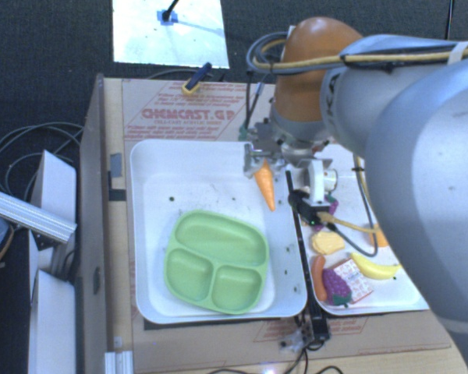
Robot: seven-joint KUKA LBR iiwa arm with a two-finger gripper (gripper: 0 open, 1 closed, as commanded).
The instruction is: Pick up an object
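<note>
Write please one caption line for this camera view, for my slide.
Grey KUKA arm's gripper holds an orange toy carrot above the left white bin, near a green divided plate.

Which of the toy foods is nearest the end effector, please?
The orange carrot, hanging point-down right under the end effector above the left bin. The banana, grapes and others lie in the right bin.

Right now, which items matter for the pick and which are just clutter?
In play: hand; orange plastic carrot hanging point-down at it, over the left white bin.

Lying about: green divided plate; yellow toy banana; purple toy grapes; right bin.
</note>
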